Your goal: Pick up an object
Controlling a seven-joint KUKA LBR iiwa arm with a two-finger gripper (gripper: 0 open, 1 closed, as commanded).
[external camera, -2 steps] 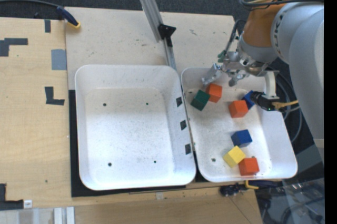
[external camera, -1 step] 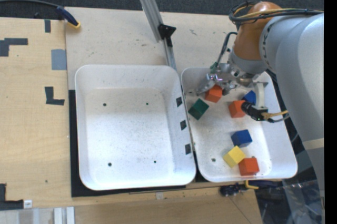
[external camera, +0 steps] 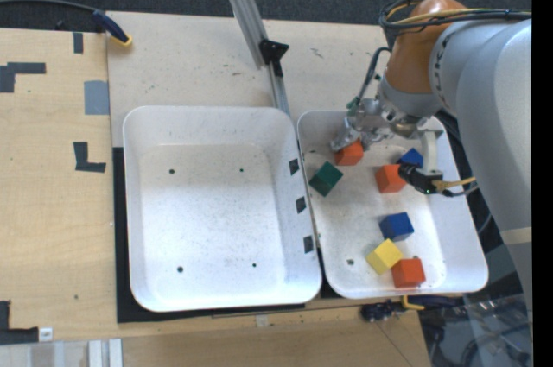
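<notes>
While the pincer (external camera: 356, 136) sits low over an orange block (external camera: 349, 154) in the right bin (external camera: 458, 266), I cannot tell its opening; nothing looks lifted yet.

Nothing to read here: no word, number, brand or label comes through anywhere. The surface (external camera: 52, 184) carries grey tape patches (external camera: 96, 97), blank, no print on them. The small dark marks (external camera: 300, 204) along the rim between the two bins are too small to make out. The coloured blocks show plain faces.
</notes>
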